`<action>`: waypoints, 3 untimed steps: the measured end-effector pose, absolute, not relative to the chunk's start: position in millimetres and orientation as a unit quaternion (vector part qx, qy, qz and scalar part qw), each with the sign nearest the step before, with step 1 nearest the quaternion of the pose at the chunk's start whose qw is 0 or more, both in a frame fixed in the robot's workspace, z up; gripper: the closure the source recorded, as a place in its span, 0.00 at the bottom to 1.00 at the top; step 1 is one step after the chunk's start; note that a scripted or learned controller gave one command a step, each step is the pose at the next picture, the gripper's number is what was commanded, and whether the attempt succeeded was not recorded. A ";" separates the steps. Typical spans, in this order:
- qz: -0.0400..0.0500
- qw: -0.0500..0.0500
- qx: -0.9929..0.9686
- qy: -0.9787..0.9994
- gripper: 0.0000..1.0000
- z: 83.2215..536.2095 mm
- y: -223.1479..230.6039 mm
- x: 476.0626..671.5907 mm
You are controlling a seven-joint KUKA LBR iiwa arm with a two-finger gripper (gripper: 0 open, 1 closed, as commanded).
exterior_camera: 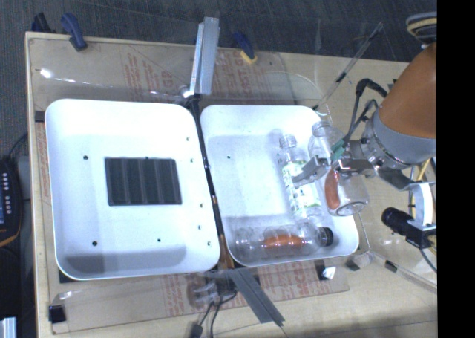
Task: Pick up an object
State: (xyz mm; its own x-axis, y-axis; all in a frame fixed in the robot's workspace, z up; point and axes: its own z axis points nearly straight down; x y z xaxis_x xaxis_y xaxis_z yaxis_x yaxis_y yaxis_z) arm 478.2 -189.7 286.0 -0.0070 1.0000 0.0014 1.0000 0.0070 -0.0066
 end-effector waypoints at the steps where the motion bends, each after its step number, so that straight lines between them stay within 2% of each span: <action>1: 0.002 0.003 -0.692 -0.722 0.00 213.4 -209.6 516.5; 3: 0.001 0.002 -0.670 -0.742 0.00 181.4 -209.9 550.0</action>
